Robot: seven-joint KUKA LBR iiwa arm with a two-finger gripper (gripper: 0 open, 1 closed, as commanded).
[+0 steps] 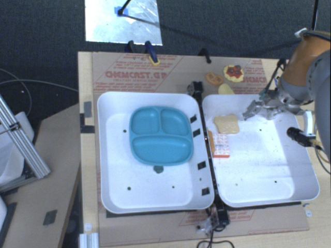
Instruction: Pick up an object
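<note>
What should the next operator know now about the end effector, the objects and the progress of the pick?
End effector: over the rear of the right bin, nothing seen between its fingers; open or shut is not clear.
Objects: tan toast piece and red-and-white packet lie in the right bin by its left wall. Blue divided plate lies in the left bin. Three small toy foods lie on the board behind the bins.
Done: nothing picked yet.
Left: grasp one object, probably the toast, and lift it.
</note>
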